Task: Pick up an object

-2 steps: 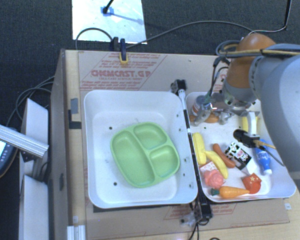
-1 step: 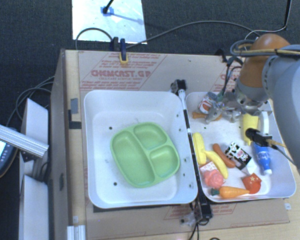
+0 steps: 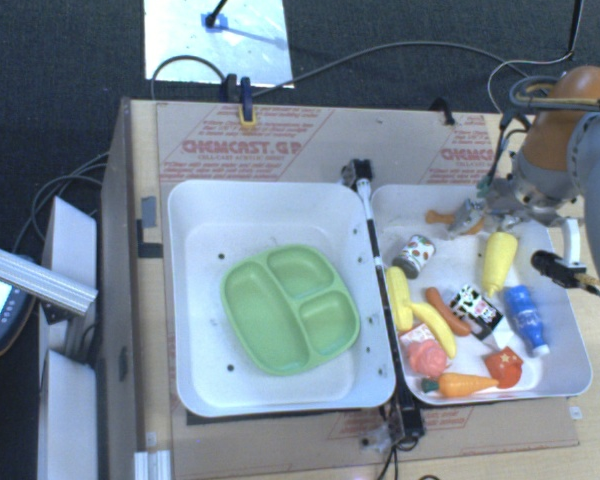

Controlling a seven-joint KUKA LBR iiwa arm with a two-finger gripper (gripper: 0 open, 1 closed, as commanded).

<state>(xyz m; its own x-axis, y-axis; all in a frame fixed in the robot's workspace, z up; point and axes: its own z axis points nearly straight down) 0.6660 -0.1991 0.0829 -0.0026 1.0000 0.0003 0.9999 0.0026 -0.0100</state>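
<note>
The right bin (image 3: pixel 578 368) holds several toy foods. Among them are a small can (image 3: pixel 415 253), a yellow squash-like piece (image 3: pixel 499 258), a blue bottle (image 3: pixel 527 318), a black-and-white carton (image 3: pixel 475 309), a banana (image 3: pixel 432 325), a carrot (image 3: pixel 466 384) and a red piece (image 3: pixel 504 366). My gripper (image 3: pixel 477 211) is low over the back of this bin, just above the yellow piece. A small orange item (image 3: pixel 442 216) lies right at its left tip; whether they touch is unclear.
In the left bin (image 3: pixel 195 268) lies a green divided plate (image 3: pixel 290 308). A black clamp (image 3: pixel 358 174) sits at the back of the wall between the bins. Cables run across the cardboard behind the bins.
</note>
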